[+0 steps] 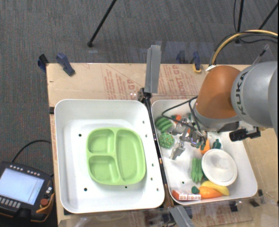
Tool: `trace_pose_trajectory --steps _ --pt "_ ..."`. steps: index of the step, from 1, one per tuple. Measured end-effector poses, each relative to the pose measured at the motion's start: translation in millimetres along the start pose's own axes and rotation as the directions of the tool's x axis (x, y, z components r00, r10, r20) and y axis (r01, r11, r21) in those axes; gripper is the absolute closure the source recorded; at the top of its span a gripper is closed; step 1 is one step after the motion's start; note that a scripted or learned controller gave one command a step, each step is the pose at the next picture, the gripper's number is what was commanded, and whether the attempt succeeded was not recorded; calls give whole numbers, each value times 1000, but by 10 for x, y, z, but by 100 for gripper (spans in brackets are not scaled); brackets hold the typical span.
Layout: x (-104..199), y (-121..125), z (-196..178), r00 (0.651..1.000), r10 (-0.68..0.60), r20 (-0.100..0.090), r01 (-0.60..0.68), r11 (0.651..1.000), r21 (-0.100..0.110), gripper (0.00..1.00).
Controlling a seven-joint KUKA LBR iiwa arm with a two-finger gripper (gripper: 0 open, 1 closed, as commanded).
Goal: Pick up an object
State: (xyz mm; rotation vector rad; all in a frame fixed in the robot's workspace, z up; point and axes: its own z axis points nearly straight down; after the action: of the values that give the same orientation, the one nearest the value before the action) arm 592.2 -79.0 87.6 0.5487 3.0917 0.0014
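My worry is the clutter in the right bin: a descent could clip the broccoli floret or knock the white bowl. The end effector hangs low with nothing between its fingers; their spread I cannot tell. The floret lies just beside it, toward the green divided plate.

Grey KUKA arm, black lettering; broad orange band; yellow and black cables; metal fingers
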Motion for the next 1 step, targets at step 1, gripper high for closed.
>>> trace_pose_trajectory --steps 1 --pt "374 -1043 5 998 -67 -5 67 998 2 0"
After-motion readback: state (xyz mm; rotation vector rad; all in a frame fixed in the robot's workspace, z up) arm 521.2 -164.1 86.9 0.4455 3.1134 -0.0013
